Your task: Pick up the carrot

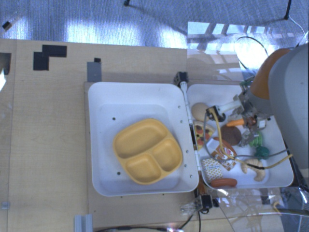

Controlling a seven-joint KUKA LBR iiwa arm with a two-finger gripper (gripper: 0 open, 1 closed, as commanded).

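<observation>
The carrot (235, 123) is a small orange piece lying in the right white bin (280, 178), just above a brown round item (231, 135). My gripper (249, 121) hangs low over the bin's right half, directly to the right of the carrot and close to its end. The wrist and cables hide the fingertips. I cannot tell whether anything is touching the carrot.
The right bin also holds a beige egg shape (199, 111), a green toy (261, 152), a red sausage (224, 181), a printed packet (224, 153) and a waffle-like piece (211, 166). The left bin (104, 129) holds a yellow divided plate (147, 150).
</observation>
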